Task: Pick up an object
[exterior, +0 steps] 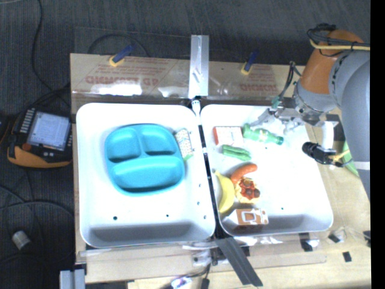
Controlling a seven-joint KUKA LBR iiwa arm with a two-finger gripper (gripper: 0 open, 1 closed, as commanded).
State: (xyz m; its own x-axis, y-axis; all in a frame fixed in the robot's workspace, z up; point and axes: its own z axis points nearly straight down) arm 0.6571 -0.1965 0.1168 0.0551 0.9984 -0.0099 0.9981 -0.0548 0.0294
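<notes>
1. You have nothing lifted yet: the green plastic bottle [263,135] lies in the right white bin [301,191]
2. The hand [272,114] hovers just above the bottle, fingers apart, grasp still ahead

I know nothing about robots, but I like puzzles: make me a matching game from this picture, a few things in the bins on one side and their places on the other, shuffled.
Things:
1. blue tray
2. green bottle
3. banana
4. small brown carton

Places:
A. right bin, near its front edge
B. left bin, in the middle
C. right bin, at the back, beside the gripper
D. right bin, along the wall shared with the left bin

Pairs: 1-B, 2-C, 3-D, 4-A
</notes>
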